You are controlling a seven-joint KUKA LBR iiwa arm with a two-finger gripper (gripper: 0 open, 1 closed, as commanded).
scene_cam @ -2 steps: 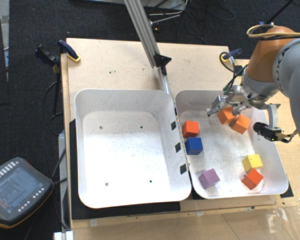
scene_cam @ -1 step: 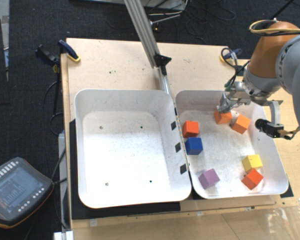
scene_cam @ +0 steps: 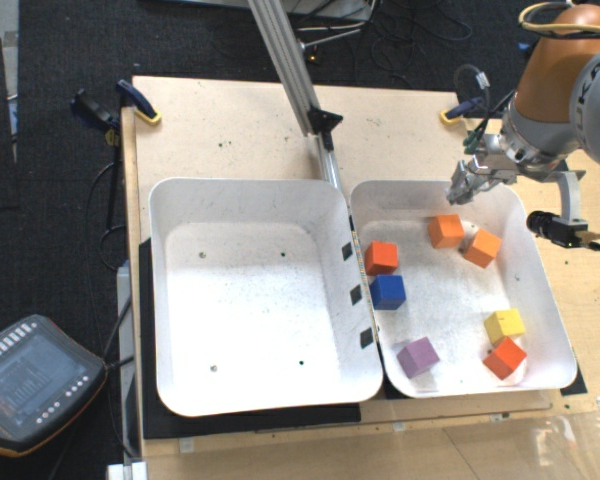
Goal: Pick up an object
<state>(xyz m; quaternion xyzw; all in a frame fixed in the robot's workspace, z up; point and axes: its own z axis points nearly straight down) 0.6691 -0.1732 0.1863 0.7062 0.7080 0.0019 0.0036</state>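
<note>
Your arm [scene_cam: 565, 78] comes in over the surface's [scene_cam: 230, 128] right edge, and the claw [scene_cam: 467, 186] hangs above the far rim of the right bin [scene_cam: 540, 268], near that bin's far wall. Nothing sits between its tips, but you cannot tell whether they are apart or together; they are too small and dark against the wrist.

All the blocks lie in the right bin. Closest to the claw, toward the far side, an orange cube [scene_cam: 445, 231] and a lighter orange block [scene_cam: 482, 248] sit just beside each other, with a small pale thing between them that you cannot make out. By the bin's left wall, an orange-red cube [scene_cam: 382, 257] sits just beyond a blue cube [scene_cam: 387, 292], the two touching or nearly so. Toward the near edge, a purple block [scene_cam: 417, 357] lies by itself, and in the near right corner a yellow block [scene_cam: 504, 324] rests against a red-orange block [scene_cam: 505, 358].

The left bin [scene_cam: 250, 288] sits alongside, its right rim meeting the right bin's left rim. A slanted metal pole [scene_cam: 285, 48] crosses the far edge of the surface down to where the bins meet. A grey handheld pendant [scene_cam: 30, 383] lies off the surface's near left corner.
</note>
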